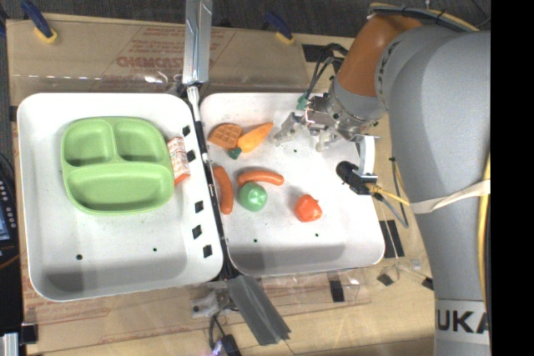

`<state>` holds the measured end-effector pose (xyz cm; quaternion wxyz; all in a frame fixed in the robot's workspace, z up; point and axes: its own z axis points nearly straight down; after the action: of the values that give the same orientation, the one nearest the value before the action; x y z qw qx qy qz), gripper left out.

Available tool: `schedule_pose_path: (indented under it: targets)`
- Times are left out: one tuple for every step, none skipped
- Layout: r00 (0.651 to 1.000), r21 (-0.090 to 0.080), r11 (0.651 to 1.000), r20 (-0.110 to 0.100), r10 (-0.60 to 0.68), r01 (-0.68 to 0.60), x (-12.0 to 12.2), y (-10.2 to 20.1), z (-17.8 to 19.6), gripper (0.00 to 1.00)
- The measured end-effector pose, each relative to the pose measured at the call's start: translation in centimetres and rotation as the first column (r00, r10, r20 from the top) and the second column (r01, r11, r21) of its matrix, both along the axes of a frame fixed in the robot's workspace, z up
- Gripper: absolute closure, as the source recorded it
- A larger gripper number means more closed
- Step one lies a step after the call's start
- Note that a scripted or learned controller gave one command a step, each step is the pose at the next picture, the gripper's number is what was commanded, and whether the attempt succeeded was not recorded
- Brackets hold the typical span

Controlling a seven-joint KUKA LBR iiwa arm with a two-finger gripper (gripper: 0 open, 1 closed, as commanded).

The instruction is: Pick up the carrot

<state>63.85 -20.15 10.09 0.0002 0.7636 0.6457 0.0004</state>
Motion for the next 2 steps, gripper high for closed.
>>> schedule_pose_path:
  targets:
    - [0.997, -0.003, 0.997, -0.009, -0.078, 0.078, 1.4, 4.4, -0.7, 0.0]
    - [0.891, -0.018, 0.891, 0.007, -0.455, 0.455, -0.6, 9.4, -0.5, 0.0]
